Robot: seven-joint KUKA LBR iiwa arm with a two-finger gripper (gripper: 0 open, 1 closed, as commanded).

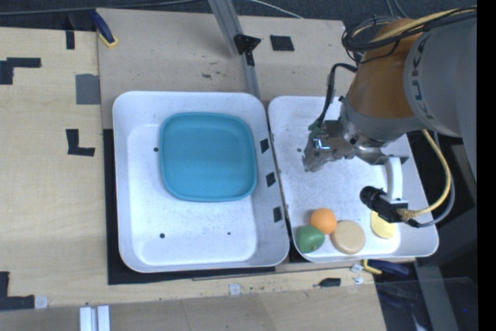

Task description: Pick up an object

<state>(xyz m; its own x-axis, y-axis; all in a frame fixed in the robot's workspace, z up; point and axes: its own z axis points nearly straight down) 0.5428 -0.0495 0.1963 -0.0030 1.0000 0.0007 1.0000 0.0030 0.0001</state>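
The gripper (316,153), finger state unclear, hovered up-left of the orange ball (324,221) in the right bin (288,120).

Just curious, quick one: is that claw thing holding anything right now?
Gripper: over the right bin, above bare floor; whether it is open or closed cannot be told.

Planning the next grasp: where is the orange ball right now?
The orange ball lies near the right bin's front edge, touching the green ball and the tan disc.
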